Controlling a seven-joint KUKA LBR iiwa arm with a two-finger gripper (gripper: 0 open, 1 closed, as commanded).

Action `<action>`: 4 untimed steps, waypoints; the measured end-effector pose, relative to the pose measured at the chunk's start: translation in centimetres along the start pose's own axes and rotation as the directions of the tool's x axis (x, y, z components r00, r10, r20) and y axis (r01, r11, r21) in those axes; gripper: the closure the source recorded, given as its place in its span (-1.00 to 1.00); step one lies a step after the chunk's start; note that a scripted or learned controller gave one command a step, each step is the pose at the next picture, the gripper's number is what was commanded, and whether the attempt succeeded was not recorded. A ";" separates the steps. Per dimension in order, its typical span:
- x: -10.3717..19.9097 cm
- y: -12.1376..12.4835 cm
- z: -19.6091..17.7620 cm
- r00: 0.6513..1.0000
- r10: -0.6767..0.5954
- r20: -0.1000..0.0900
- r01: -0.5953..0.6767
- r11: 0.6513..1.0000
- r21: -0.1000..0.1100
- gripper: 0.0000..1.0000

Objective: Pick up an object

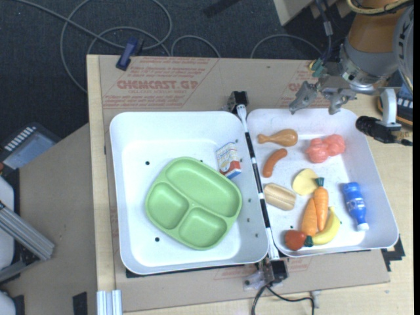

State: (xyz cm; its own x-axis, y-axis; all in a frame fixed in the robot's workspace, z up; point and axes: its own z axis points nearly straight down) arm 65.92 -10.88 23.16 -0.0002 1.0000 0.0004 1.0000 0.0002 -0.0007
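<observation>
A two-finger gripper is seen at the upper right, above the far rim of the right bin; its two grey fingers are spread apart with nothing between them, so it is open and holds nothing. The right bin is filled with toy food, none of it touched by the gripper; nearest it, a drumstick is laid with its long axis left to right, the thin bone end pointing left; just beside it to the right a pink lumpy toy is set; below the drumstick a sausage is laid on a slant, its upper end pointing to the right; a bread roll and a pale yellow piece lie lower down; a carrot is laid lengthwise toward the viewer, its green top pointing to the far side, touching a banana; a tomato sits at the near rim; a blue bottle lies near the right wall, its cap pointing toward the viewer. In the left bin a green divided plate is held, with a small carton near the shared wall.
</observation>
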 end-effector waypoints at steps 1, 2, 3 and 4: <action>1.0 0.7 5.4 1.000 0.000 -0.001 0.000 1.000 0.002 -1.00; 1.8 0.7 12.5 1.000 -0.001 0.000 0.001 1.000 0.003 -1.00; 0.7 1.0 14.3 1.000 0.000 -0.001 0.000 1.000 -0.004 -1.00; 0.0 1.0 14.3 1.000 0.000 -0.001 0.000 1.000 -0.008 -1.00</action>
State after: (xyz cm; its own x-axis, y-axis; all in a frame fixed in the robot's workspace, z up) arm 66.92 -10.91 8.90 -0.0005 1.0000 0.0014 1.0000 0.0005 0.0076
